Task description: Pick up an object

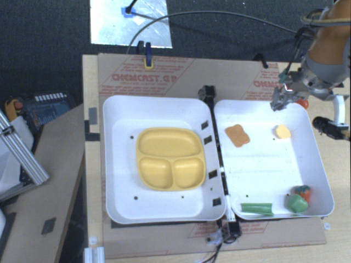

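The right bin [307, 147] holds an orange-brown flat piece [237, 135] near its upper left, a small pale yellow piece [283, 131] to the right of it, a green stick [256, 207] along the front wall, and a green and orange toy vegetable [299, 199] in the front right corner. My gripper [282, 99] hangs over the bin's back edge, up and slightly left of the yellow piece. It is small and dark in the camera view.
The left bin [118, 125] carries a yellow three-compartment tray [170, 158]. A black clamp [208, 93] sits at the back where the bins meet. A cable arcs over the back of the bench. Grey equipment stands off the bench at the left.
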Action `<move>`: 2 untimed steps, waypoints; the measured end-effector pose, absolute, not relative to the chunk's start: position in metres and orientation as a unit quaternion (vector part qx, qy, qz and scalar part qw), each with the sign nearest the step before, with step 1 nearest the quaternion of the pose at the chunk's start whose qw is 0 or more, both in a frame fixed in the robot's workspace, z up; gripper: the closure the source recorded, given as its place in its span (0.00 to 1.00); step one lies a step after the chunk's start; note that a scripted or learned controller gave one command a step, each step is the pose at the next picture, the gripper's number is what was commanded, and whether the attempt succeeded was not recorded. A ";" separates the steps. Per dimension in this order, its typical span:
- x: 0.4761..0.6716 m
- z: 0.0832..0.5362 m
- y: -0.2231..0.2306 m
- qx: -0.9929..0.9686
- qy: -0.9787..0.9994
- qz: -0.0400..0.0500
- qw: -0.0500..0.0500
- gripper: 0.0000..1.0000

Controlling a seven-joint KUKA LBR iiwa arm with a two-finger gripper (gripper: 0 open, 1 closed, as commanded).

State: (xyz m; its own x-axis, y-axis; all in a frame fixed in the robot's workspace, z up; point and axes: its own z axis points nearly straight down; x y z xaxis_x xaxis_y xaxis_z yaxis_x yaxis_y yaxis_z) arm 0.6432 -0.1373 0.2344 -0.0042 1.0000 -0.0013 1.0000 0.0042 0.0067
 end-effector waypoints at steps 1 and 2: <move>0.644 0.248 -0.137 0.706 0.709 0.001 0.002 1.00; 0.627 0.252 -0.083 0.704 0.710 0.001 0.000 1.00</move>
State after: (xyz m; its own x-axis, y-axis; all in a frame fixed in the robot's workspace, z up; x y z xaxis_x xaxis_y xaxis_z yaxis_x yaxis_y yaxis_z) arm 0.6268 -0.0835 0.2523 -0.0091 1.0000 0.0014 1.0000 0.0091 0.0014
